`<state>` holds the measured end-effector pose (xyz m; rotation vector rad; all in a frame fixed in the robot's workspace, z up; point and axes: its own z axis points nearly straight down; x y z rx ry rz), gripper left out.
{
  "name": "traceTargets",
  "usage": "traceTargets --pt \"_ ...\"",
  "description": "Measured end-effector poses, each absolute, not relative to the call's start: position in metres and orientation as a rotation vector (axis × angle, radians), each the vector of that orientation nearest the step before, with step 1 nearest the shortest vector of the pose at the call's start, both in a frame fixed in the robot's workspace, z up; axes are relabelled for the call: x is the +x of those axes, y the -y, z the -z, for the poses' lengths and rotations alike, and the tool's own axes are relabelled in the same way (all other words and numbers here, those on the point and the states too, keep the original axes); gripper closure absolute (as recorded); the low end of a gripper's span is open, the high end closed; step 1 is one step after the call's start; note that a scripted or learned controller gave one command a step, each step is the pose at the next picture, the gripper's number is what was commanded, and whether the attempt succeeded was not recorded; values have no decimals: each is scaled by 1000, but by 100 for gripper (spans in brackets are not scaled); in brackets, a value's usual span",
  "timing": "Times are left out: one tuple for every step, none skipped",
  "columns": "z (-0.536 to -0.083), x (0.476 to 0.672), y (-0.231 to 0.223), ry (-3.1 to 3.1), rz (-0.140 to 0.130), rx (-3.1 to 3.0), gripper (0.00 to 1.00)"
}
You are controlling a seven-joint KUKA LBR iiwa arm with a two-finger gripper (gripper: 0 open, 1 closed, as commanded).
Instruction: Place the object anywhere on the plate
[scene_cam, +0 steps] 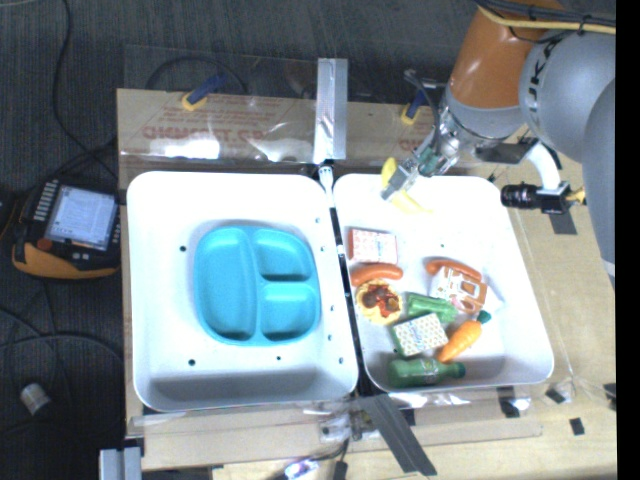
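We find the end effector (400, 180) at the twelve o'clock edge of the right bin (520, 268), with a small yellow object (390, 170) showing between its fingertips and a paler yellow patch (412, 204) on the bin floor just below. Whether that patch is part of the same object or a reflection we cannot say. As far as we can judge, the fingers are closed on the yellow object, which seems lifted a little off the bin floor.

The blue plate (258, 280) sits in the middle of the left bin (160, 368), at about eight o'clock from the end effector and well apart from it, across the ridge where the two bins meet. So we judge the pick to be done or nearly so, and the carry not yet begun. The next move calls for a rise high enough to clear the shared bin walls, then a sweep toward eight o'clock, and a descent over any of the plate's compartments before letting go. The grip looks slight, so the object could slip on the way.

The yellow object is small and partly hidden by the fingers. What shows seems to have its long axis running roughly from eleven o'clock to five o'clock, but we cannot tell one end from the other.

The remaining toy foods (420, 313) lie clustered at the six o'clock half of the right bin, untouched by the arm (510, 58).
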<state>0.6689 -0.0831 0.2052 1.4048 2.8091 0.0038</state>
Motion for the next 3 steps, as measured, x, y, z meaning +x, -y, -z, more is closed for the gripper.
traceTargets --pt "-184 668 5 -2987 0 971 100" --pt "-184 631 -61 -3004 -1 920 100" --pt "-184 631 -61 -3004 -2 920 0"
